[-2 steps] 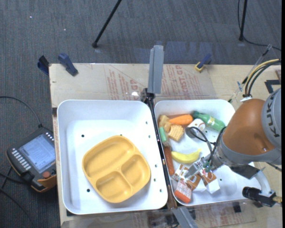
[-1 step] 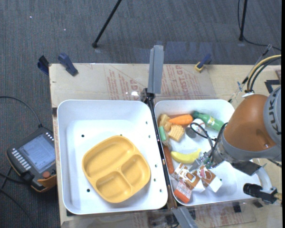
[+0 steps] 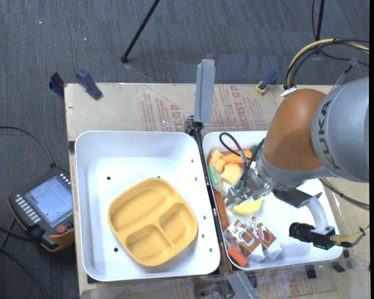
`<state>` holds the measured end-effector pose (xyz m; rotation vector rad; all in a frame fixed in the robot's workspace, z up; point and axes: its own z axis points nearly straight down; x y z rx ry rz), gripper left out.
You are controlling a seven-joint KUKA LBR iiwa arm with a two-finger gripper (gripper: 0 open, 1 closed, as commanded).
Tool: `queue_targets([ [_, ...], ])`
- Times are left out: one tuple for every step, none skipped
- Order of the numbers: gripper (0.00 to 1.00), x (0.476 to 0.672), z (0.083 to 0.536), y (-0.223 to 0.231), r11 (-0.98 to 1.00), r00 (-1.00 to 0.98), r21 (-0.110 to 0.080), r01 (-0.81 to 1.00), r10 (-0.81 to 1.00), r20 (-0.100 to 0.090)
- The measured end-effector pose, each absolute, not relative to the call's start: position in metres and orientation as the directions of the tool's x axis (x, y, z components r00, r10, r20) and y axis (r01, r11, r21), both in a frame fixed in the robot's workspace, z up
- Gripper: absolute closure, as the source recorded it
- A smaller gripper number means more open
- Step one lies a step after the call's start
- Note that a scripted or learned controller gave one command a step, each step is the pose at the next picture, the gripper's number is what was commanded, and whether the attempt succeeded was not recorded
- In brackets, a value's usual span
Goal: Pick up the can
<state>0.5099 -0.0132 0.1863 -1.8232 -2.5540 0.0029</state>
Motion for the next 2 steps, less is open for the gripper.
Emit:
queue_targets([
  [1.0, 0.475, 0.186, 0.049, 0.605, -0.605, -0.004, 0.796, 0.796, 0.003],
  [1.0, 0.475, 0.186, 0.079, 0.617, -0.617, -0.004, 0.787, 0.787, 0.002],
])
